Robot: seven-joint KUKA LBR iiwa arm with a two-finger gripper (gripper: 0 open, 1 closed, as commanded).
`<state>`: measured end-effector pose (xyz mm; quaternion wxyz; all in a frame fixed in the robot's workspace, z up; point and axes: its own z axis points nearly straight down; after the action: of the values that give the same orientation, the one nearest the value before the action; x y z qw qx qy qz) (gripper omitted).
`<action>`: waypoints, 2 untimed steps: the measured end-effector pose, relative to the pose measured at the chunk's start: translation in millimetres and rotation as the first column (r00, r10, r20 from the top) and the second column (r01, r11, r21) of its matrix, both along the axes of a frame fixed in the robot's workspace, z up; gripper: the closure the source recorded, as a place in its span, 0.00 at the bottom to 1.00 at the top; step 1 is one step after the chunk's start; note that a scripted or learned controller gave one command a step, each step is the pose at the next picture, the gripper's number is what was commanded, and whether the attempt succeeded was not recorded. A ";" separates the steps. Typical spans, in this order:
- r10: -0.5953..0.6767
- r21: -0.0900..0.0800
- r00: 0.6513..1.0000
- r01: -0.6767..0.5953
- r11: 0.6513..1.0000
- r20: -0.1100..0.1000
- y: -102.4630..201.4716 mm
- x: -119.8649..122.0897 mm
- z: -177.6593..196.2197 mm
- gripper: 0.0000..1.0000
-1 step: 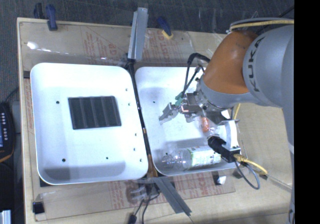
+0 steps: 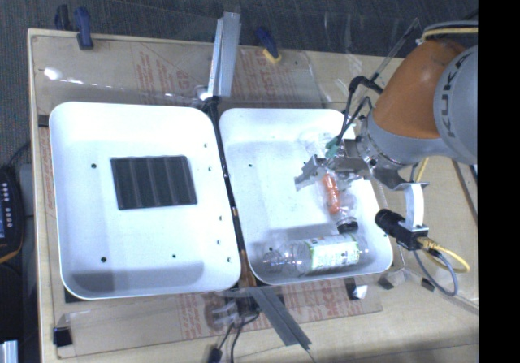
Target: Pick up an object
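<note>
Two white bins sit side by side on the bench. The left bin (image 2: 81,191) has a dark ridged pad (image 2: 153,182) lying flat in its middle. The right bin (image 2: 252,191) has the things to pick. An orange tube (image 2: 331,193) lies just below the gripper (image 2: 318,168), pointing up and down the bin. A clear bottle (image 2: 321,256) with a pale label lies on its side along the near wall of the bin, with a dark cap at its right end. Some crinkly clear wrap (image 2: 317,142) sits near the far side, by the gripper. The arm (image 2: 422,101) reaches in from the right and its gripper hangs low over the right bin, close to the top end of the tube. I cannot tell from here how the gripper is set, and I see nothing held in it. I think this is the reaching step, with the grab not yet done. Next, the gripper needs to line up over the tube, go straight down, squeeze it across its thin side, then lift.
</note>
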<state>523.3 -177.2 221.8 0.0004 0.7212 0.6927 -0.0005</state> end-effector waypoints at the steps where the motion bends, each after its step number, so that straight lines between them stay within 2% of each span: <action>1: 0.150 0.003 0.989 -0.150 0.989 -0.004 -30.1 23.7 -48.6 0.00; 2: 0.199 0.004 0.980 -0.199 0.980 -0.004 -31.4 34.0 -76.2 0.00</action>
<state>557.4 -208.6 145.6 -0.0026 0.6484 0.7613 -0.0008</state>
